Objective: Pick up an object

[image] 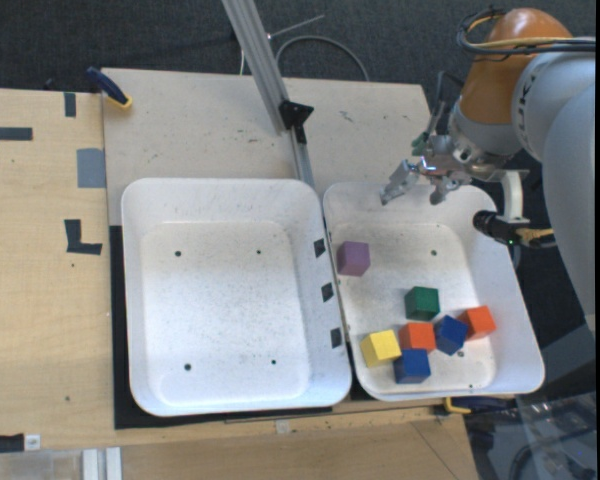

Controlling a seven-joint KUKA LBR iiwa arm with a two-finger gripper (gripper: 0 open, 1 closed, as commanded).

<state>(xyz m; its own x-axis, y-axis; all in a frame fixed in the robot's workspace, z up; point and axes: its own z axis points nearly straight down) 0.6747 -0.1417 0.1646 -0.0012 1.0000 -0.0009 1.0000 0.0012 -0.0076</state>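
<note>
- Blocks: seven in all, every one in the right bin (500, 268).
- One purple block (353, 258) sits alone near the bin's left wall, towards the far side, well apart from the rest.
- One green block (422, 301) lies right of centre, just beyond the near cluster.
- Two orange blocks: one (416, 335) just near of the green one, the other (479, 321) further right.
- Two blue blocks: one (450, 333) between the two orange ones, touching or just beside them; the other (412, 366) nearest the bin's near wall.
- One yellow block (382, 346) is at the cluster's left end, just beside the orange and the near blue one.
- The left bin (140, 208) stands beside the right one, their rims touching.
- One gripper (416, 188) hangs over the far edge of the right bin, well apart from every block.
- Its two fingers (394, 192) are spread apart, with nothing between them.
- One slanted metal rail (260, 53) runs from the far side down to where the bins meet.
</note>
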